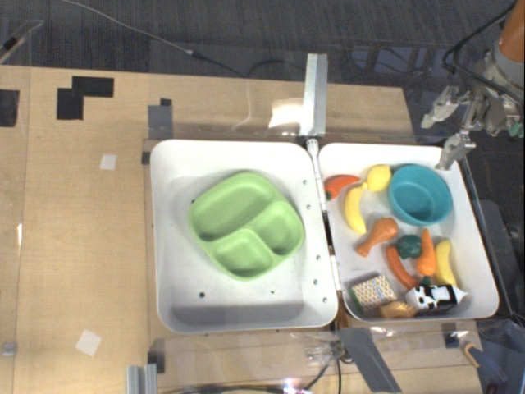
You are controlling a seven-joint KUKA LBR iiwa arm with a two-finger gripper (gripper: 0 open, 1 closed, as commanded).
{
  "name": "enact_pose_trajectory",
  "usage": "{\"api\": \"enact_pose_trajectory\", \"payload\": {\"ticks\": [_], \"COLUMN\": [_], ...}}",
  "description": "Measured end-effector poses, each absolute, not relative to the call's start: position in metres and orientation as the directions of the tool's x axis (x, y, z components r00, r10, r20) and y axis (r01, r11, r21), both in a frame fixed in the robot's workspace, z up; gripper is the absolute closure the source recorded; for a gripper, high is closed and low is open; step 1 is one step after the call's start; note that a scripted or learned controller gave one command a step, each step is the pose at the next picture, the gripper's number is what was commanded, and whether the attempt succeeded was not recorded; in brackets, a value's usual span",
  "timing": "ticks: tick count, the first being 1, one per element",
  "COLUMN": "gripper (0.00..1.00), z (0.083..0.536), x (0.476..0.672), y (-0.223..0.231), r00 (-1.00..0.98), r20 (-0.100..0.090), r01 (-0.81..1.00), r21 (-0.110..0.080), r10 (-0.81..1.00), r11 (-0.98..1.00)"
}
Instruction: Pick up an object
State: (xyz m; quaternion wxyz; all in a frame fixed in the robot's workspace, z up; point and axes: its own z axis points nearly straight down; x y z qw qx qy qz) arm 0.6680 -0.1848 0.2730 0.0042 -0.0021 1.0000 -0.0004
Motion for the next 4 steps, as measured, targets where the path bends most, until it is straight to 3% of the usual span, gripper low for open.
{"api": "enact_pose_trajectory", "payload": {"ticks": [1, 2, 3, 4], "gripper": [0.0, 0.0, 0.0, 1.0], "z": [0.158, 0.094, 0.09, 0.103], "x": [0.625, 0.577, 0.558, 0.564], "y": [-0.161, -0.119, -0.09, -0.089], "r00": [-0.996, -0.994, -0.991, -0.99], "r20": [0.002, -0.01, -0.018, -0.034], "r01": [-0.088, -0.112, -0.132, -0.138], "r21": [0.003, -0.002, -0.005, -0.007], "r10": [-0.088, -0.112, -0.132, -0.138], "r11": [0.996, 0.994, 0.991, 0.99]}}
